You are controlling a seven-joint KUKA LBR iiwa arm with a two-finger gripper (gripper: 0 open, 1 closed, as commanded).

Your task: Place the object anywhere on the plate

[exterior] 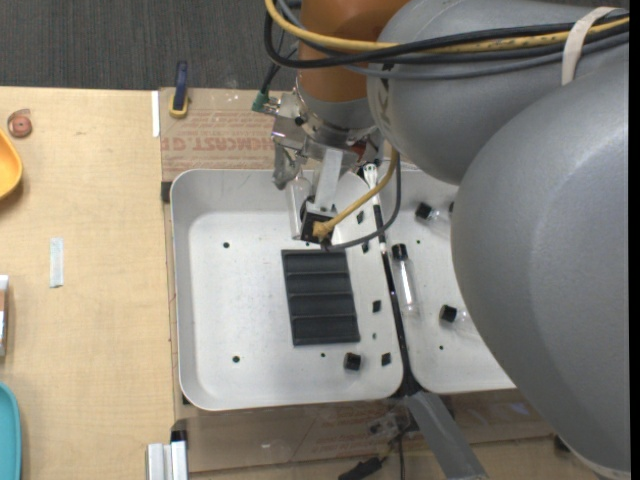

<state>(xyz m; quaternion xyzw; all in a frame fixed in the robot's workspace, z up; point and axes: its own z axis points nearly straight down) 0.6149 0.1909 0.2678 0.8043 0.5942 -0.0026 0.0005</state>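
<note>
A black ridged rectangular plate lies flat in the middle of the left white bin. A small black cube rests just beyond the plate's near right corner, apart from it. My gripper hangs over the far part of the left bin, just beyond the plate's far edge, with the orange band and grey arm covering most of it. I see nothing that is clearly held in it.
The right bin holds a clear tube and two small black pieces. My arm hides most of that bin. Cardboard lies behind the bins. On the wooden bench at left are a yellow object and a white strip.
</note>
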